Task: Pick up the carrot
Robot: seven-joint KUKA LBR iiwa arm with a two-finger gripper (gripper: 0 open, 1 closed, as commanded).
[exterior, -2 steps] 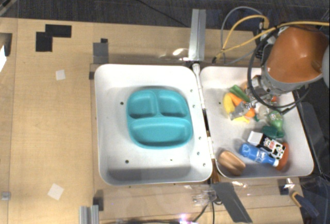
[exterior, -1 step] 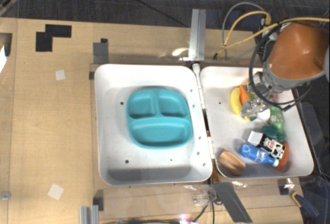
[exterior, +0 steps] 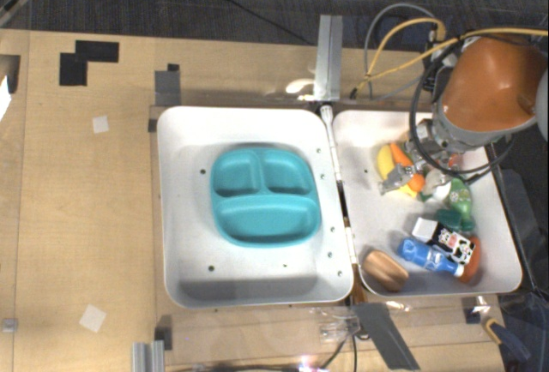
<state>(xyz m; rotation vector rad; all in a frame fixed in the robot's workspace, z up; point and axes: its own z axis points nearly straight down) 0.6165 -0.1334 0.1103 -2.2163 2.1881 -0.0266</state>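
Across the middle of the frame, two shallow white plastic bins side by side on a pale wooden table (exterior: pixel 77 216). At centre, left white bin (exterior: pixel 176 190), holding a teal three-compartment plastic plate (exterior: pixel 262 195), lying flat. At right, right white bin (exterior: pixel 506 263), holding a cluster of small toys. Reaching down from the upper right, grey robot arm with orange band (exterior: pixel 489 87), its gripper (exterior: pixel 410 177) low over the upper middle of the right bin; whether open or closed, cannot tell. Just beside the gripper tip, small orange carrot (exterior: pixel 416 182), partly hidden, touching or nearly touching a yellow banana-like toy (exterior: pixel 388 160) to its left. Lower right of that, green rounded toy (exterior: pixel 456 207). Further down, blue cylindrical bottle (exterior: pixel 425 256) lying on its side, beside a small black-and-white patterned box (exterior: pixel 452 242). At lower left corner of the right bin, brown oval bread-like piece (exterior: pixel 385 269).
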